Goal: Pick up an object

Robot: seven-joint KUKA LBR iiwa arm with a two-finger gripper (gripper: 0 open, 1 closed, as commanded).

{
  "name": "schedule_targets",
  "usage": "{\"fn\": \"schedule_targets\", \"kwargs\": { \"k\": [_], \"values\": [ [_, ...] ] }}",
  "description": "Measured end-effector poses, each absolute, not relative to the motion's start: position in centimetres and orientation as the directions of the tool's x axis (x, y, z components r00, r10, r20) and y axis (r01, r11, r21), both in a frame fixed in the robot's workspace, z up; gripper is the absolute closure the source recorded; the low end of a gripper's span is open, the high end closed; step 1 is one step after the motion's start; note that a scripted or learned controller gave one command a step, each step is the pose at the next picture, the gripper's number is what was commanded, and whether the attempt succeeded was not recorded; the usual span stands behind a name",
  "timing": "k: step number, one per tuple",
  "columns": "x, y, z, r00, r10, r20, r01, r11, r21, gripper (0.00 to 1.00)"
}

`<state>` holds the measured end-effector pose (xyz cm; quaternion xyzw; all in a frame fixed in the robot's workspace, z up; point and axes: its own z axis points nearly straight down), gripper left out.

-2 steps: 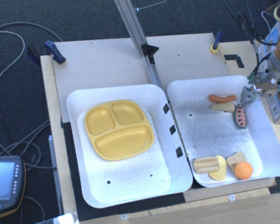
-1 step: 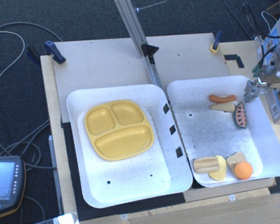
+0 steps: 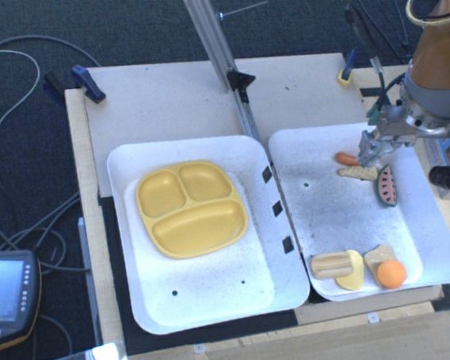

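Two shallow white bins side by side on the table (image 3: pixel 160 94). Left bin (image 3: pixel 213 296): a yellow divided plate (image 3: pixel 192 208) with three compartments, lying flat toward the far left part.

Right bin (image 3: pixel 332 212): several toy foods. Near the far right corner, an orange carrot piece (image 3: pixel 346 158), just beside it a pale corn cob (image 3: pixel 358 173) lying crosswise, and to the right of that a watermelon slice (image 3: pixel 386 185), red face up with a green rind. Along the near edge, a tan sausage-shaped bun (image 3: pixel 331 265), touching a pale yellow wedge (image 3: pixel 350 277), then a beige chunk (image 3: pixel 378 256) and an orange ball (image 3: pixel 392 274) pressed against it in the near right corner.

Grey arm with an orange band (image 3: pixel 434 57) reaching in from the right over the far right corner of the right bin. Gripper (image 3: pixel 372 148) low over the carrot piece and corn cob, close above or touching them; cannot tell which. Fingers a blurred metallic cluster, so spread or pressed together cannot be told, and nothing plainly seen between them.

On the table's far edge, two blue clamps (image 3: pixel 88 82), one at each corner. A grey metal pole (image 3: pixel 211 33) slanting down to the gap between the bins. Off the table at left, dark carpet with cables (image 3: pixel 11 118) and a handheld screen (image 3: pixel 5 290).
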<state>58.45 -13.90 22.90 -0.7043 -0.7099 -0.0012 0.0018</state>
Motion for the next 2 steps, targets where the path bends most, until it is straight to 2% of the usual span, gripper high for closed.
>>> {"fn": "schedule_targets", "kwargs": {
  "k": [1,2],
  "values": [
    [59.3,-8.4,22.0,-0.007,1.000,0.004,1.000,0.007,-0.003,1.00],
    [59.7,-3.5,23.2,-0.007,1.000,0.002,1.000,0.007,0.003,1.00]
  ]
}}
